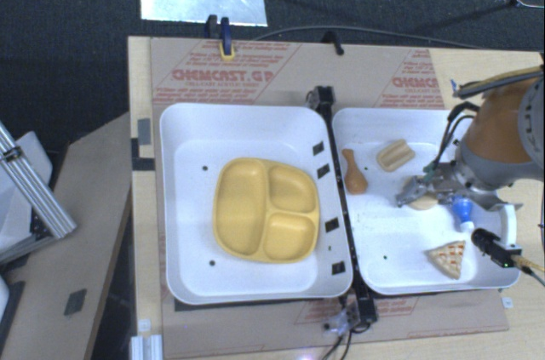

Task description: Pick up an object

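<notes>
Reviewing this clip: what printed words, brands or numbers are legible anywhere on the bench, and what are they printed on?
"CHEMCAST GP" in red on the brown protective sheet behind the left bin.
A second red print on the same sheet, behind the right bin, looks like the same brand, set at a slant, but is too blurred to read.

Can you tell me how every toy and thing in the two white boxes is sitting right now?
Yellow plate: right side up, flat in the left box.
Wooden spoon: lying flat in the right box, by the divider.
Bread roll: lying flat, untouched.
Pizza slice: lying flat near the front edge.
Hand: low in the right box, over a small pale thing; grip unclear.
</notes>
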Motion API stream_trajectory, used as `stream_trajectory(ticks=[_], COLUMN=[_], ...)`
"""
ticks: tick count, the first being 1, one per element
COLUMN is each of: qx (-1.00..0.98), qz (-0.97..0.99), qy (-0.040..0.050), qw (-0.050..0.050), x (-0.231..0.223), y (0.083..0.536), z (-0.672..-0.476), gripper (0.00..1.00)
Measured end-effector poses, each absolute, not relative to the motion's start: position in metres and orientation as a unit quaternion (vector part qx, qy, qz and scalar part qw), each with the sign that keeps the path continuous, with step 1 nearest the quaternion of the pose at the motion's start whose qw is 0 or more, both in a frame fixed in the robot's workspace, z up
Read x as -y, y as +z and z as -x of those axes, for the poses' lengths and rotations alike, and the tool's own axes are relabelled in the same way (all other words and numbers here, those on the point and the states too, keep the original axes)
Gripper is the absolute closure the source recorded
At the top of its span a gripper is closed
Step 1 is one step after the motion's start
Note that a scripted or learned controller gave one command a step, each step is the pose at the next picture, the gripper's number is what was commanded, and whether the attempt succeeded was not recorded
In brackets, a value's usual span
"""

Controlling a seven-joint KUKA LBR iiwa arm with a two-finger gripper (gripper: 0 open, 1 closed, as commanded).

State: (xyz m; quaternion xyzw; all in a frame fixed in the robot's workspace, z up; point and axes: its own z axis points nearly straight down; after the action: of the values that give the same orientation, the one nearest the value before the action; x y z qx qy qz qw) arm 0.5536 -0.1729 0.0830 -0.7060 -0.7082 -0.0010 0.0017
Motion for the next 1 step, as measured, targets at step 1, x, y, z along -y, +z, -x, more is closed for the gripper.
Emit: stream_trajectory(ticks=[1], qx=[0.708], qz=[0.706], qy=[-0.0011], qw=[-0.001], x=[0.1745], y=[0.0955], z=[-0.5545], gripper=[1.0])
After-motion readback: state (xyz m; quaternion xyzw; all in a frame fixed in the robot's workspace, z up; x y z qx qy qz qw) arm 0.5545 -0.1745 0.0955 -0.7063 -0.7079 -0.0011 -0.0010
